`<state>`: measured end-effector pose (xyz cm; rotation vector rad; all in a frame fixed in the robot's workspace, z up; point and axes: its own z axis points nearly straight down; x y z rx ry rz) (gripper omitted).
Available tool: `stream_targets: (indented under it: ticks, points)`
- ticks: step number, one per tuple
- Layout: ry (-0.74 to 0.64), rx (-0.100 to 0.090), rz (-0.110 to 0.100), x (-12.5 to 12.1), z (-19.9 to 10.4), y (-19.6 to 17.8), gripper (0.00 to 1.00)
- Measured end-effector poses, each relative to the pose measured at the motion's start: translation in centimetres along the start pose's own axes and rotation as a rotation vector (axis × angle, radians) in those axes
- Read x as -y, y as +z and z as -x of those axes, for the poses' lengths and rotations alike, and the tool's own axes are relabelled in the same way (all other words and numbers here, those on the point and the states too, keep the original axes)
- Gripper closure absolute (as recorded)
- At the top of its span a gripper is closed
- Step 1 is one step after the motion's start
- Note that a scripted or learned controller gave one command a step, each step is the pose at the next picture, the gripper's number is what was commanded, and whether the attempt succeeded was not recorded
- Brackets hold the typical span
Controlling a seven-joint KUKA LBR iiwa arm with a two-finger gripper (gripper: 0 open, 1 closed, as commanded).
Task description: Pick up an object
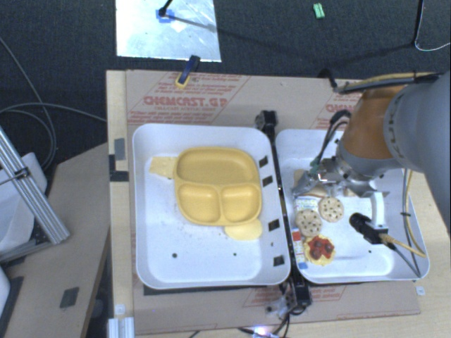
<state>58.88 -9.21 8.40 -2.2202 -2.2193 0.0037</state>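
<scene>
The gripper [318, 178] hangs low in the right bin [402, 266]; its grip I cannot tell. Cookies [319, 215] lie just nearer: light, stiff, flat, best pinched across the edges.

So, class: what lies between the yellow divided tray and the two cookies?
In the camera view, the yellow divided tray sits in the left bin, the cookies in the right. Between them run the bins' adjoining white walls, carrying black clips.
</scene>
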Motion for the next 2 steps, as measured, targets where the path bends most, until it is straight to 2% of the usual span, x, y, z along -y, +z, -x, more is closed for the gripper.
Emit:
stream_targets:
  ticks: [1,2]
  points:
    - [-0.004,0.000,0.008,-2.8,0.2,-0.1,0.00]
    - [-0.004,0.000,0.009,-2.8,0.2,-1.2,1.00]
